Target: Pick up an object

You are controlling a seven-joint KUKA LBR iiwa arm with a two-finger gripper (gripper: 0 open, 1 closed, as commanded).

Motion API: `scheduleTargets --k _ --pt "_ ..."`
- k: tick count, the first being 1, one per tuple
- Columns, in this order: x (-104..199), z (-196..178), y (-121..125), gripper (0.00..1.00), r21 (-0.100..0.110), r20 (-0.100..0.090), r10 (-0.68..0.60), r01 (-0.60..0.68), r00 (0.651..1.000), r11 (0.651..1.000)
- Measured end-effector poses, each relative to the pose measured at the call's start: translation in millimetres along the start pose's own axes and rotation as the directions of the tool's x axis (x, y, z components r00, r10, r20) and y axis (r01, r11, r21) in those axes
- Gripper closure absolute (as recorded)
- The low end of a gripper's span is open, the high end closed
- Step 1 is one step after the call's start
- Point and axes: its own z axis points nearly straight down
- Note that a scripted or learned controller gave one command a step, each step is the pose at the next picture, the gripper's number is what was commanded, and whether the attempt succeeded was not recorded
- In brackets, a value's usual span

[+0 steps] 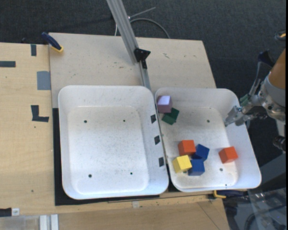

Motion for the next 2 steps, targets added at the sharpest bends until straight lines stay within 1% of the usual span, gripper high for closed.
scheduleTargets --k 1,2 --pt "0 -26 1 1.00 0.003 -0.002 -0.001 0.001 1.000 1.000" --pt "53 -31 4 1.00 0.005 -0.004 -0.006 0.006 1.000 1.000"
